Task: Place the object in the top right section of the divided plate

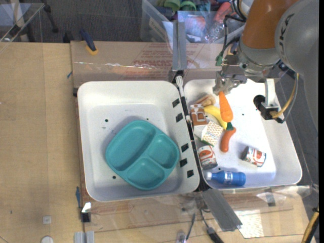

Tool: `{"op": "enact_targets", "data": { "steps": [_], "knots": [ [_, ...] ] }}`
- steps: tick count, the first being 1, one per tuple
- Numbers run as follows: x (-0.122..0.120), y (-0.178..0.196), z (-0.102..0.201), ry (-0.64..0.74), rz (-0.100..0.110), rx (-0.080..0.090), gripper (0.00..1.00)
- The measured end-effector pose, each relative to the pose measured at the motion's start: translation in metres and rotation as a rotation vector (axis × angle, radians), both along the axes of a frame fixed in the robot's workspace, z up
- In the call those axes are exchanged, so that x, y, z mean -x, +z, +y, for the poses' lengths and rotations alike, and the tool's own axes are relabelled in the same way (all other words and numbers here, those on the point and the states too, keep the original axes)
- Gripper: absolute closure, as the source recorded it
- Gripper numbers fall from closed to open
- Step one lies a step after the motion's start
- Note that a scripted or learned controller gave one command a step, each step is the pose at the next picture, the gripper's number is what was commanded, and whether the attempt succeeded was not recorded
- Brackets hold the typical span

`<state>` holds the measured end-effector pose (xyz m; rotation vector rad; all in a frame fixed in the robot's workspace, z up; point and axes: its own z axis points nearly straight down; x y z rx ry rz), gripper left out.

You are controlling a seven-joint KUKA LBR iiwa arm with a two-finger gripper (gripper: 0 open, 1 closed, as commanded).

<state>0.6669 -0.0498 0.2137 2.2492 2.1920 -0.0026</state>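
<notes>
The divided plate, teal with three sections, lies flat in the left bin on the worktop; its long axis runs from upper left to lower right, with the single large section toward the upper left. Across the divider, the right bin holds the loose items: a small box, a can, a blue bottle lying on its side, a banana and a second can. An orange carrot lies with its long axis near vertical, its thicker end upward just below my end effector, and a second carrot sits below it. I cannot tell how my end effector stands from here.
</notes>
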Motion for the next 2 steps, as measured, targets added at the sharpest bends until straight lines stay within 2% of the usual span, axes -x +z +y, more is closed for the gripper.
{"op": "enact_targets", "data": {
  "steps": [1,2],
  "knots": [
    [0.033,0.0,0.076,-0.035,0.003,-0.003,1.0],
    [0.132,-0.007,0.13,0.041,0.004,-0.002,1.0]
  ]
}}
